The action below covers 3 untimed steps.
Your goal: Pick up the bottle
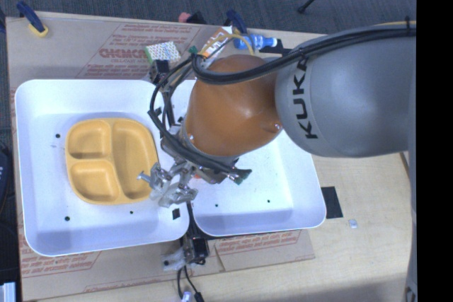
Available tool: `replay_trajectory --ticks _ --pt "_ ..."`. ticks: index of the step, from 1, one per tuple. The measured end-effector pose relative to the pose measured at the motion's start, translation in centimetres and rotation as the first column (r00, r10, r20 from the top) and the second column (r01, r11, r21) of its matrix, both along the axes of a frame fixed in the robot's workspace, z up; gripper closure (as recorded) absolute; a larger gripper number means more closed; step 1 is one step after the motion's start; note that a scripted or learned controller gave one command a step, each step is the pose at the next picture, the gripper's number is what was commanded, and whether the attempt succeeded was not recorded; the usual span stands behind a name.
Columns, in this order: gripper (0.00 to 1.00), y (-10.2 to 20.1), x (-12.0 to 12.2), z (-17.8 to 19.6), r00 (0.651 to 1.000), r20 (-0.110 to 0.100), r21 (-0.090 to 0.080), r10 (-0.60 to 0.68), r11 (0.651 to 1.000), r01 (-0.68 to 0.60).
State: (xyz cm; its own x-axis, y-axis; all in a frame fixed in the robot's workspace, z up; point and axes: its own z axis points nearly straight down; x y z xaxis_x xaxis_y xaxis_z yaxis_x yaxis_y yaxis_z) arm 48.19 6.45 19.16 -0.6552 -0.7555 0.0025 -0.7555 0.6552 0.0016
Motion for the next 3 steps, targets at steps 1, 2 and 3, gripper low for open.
replay_trajectory --ticks 1,2,3 --pt "1.00 9.6 2.0 -0.8 0.979 0.003 0.002 -0.202 0.979 0.202" --pt "1.00 10.7 4.4 4.8 0.963 0.005 0.001 0.271 0.963 -0.271" --pt "1.00 11.9 -0.5 18.7 0.970 0.008 0.001 0.244 0.970 -0.244"
